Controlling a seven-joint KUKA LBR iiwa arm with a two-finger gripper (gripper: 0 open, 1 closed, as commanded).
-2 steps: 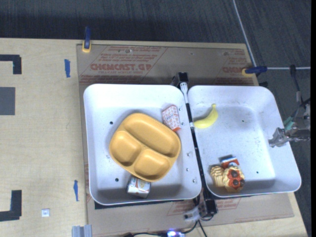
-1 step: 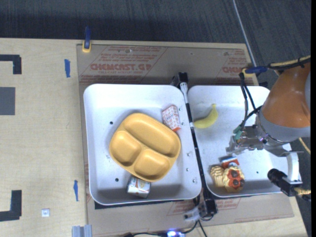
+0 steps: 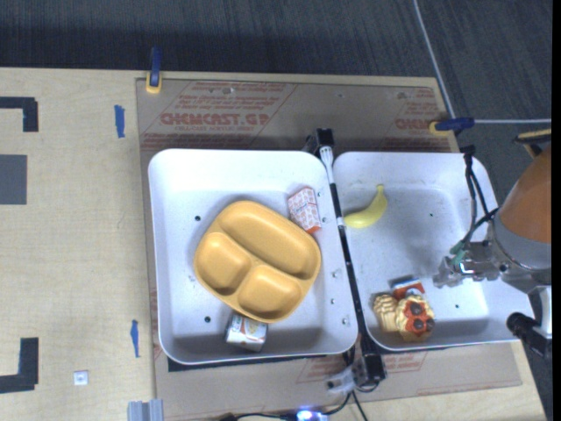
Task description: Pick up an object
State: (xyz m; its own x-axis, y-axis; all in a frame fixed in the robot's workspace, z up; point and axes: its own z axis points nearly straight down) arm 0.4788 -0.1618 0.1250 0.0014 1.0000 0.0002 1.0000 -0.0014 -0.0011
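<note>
A small crumpled packet (image 3: 245,331) lies at the front of the left bin (image 3: 171,261), touching the yellow divided plate (image 3: 256,259); a red-patterned carton (image 3: 303,207) sits beside the plate's far edge. In the right bin (image 3: 438,178) lie a banana (image 3: 368,210) and, near the front, an orange toy (image 3: 403,314). The tool (image 3: 458,268) hovers right of them, well apart; whether it is open or closed cannot be told.

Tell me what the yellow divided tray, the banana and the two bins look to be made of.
Yellow divided tray: likely moulded plastic, with smooth rounded compartments and a soft sheen. Banana: probably a plastic toy, given its even yellow colour and lack of spots, though real fruit cannot be ruled out. Left bin and right bin: white, matte and scuffed, with rounded corners; plastic or painted metal, hard to tell which.
</note>
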